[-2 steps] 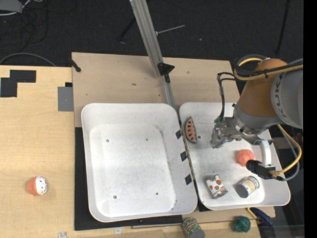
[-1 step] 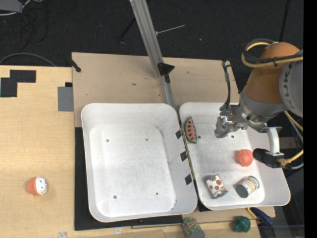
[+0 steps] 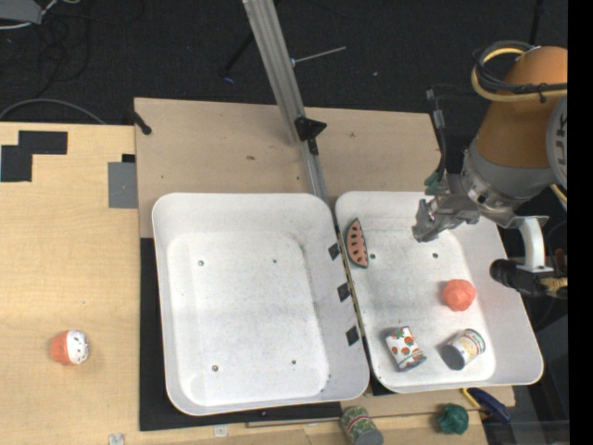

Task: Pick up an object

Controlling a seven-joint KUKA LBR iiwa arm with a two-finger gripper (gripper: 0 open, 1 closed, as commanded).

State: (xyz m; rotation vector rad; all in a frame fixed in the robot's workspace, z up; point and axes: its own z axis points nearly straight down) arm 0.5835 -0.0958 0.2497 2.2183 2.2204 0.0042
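Objects are seen in the right bin (image 3: 519,360): a red ball (image 3: 458,294), a spotted box (image 3: 404,348) and a can (image 3: 462,349). The arm (image 3: 519,119) is bent down over this bin, and its tool (image 3: 428,225) is hung above the bare floor. Nothing is held; how far it is open cannot be told.

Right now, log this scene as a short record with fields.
gripper: above the right bin's far part, nothing seen between its fingers
right bin: watermelon slice at left wall, red ball, patterned can, tin can
left bin: bare white floor
outside the bins: orange-white ball on the wooden surface at left, green object by the front edge
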